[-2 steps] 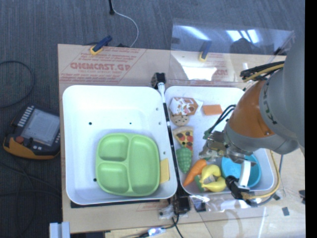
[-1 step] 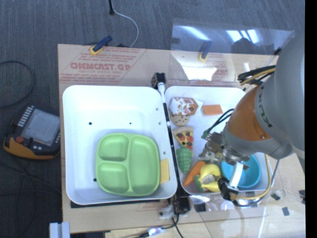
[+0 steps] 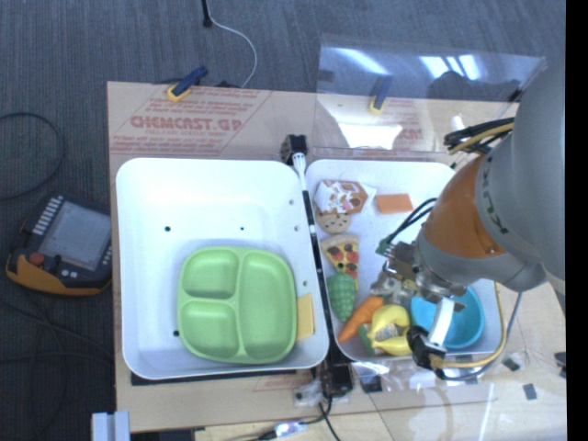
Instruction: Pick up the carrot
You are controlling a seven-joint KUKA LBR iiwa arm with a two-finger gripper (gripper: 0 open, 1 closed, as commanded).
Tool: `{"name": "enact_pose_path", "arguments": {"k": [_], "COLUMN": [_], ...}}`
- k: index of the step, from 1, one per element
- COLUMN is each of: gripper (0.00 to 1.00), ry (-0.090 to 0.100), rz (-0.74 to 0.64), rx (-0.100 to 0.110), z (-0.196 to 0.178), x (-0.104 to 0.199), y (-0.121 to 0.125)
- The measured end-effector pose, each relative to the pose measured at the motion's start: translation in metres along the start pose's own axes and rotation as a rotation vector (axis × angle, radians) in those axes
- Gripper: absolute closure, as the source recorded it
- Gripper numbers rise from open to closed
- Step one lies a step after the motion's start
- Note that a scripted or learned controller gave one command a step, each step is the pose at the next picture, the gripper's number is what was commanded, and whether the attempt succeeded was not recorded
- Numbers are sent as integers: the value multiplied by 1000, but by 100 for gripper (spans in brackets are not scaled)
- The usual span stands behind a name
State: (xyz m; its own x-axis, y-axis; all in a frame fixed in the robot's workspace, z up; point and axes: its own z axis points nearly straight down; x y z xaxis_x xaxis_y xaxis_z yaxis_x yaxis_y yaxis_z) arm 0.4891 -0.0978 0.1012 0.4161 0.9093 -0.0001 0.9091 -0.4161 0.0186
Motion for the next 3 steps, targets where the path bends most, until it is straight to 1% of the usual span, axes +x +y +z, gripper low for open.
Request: {"name": "enact_pose_path", "arguments": {"k": [1, 2, 3], "gripper": [100, 100, 0], "ry": [-2, 5, 17], "rz": [-157, 327, 318], "rx": [-1, 5, 5], "z": [9, 9, 10], "x": [-3, 6, 14], "y": [0, 1, 2]}}
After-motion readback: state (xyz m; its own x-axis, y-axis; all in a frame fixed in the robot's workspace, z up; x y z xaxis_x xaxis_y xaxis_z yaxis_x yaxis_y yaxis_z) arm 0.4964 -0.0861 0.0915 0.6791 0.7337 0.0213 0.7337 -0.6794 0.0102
